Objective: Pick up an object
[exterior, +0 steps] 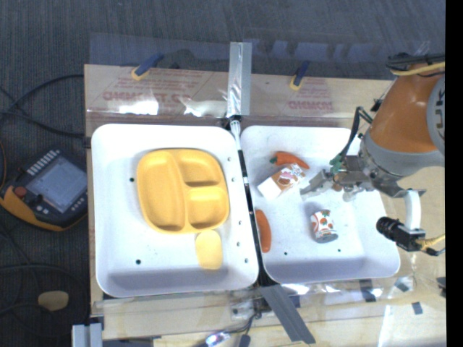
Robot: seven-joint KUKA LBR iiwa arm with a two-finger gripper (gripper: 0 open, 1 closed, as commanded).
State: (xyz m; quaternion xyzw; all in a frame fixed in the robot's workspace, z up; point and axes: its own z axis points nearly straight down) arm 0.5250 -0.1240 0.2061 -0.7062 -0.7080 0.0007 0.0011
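In the right bin (362, 262) lie several objects. A small white box with a red label (283, 180) sits near the bin's upper left, and an orange carrot-like piece (291, 159) lies just behind it. A small red-and-white can (323, 225) rests toward the middle. Along the bin's left wall lies an orange sausage-shaped piece (263, 230). My gripper (334, 181) hangs over the right bin, just right of the labelled box and above the can, with nothing seen in its grasp.
The left bin (116, 266) holds a yellow divided tray (181, 189) and a small pale yellow block (208, 251). A metal divider (239, 85) runs between the bins. A pendant (49, 189) lies off the bench at left.
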